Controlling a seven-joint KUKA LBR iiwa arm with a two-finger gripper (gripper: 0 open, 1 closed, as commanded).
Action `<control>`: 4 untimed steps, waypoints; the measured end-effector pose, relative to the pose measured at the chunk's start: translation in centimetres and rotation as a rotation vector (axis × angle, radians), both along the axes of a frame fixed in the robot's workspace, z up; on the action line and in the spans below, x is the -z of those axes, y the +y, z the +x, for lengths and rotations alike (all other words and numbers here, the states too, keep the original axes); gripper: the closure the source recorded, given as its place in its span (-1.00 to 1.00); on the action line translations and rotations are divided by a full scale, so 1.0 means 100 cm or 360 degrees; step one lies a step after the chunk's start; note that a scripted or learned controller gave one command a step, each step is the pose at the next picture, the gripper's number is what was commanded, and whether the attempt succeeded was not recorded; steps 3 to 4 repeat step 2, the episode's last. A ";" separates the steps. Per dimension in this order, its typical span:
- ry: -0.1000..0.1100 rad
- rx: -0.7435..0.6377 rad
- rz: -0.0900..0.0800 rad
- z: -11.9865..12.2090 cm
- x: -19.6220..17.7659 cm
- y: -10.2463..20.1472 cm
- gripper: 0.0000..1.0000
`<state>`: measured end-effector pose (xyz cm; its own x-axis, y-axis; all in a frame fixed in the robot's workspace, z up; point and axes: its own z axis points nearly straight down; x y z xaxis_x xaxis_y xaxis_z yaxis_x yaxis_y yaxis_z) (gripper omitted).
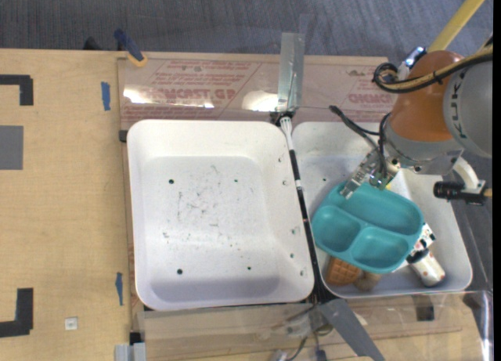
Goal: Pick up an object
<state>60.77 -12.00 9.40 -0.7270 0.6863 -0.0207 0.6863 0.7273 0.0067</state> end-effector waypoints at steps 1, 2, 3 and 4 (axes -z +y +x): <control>-0.0005 0.0646 -0.0007 0.020 -0.097 0.050 1.00; 0.0003 0.1231 0.0018 0.050 -0.094 0.104 1.00; 0.0003 0.1231 0.0018 0.050 -0.094 0.104 1.00; 0.0003 0.1231 0.0018 0.050 -0.094 0.104 1.00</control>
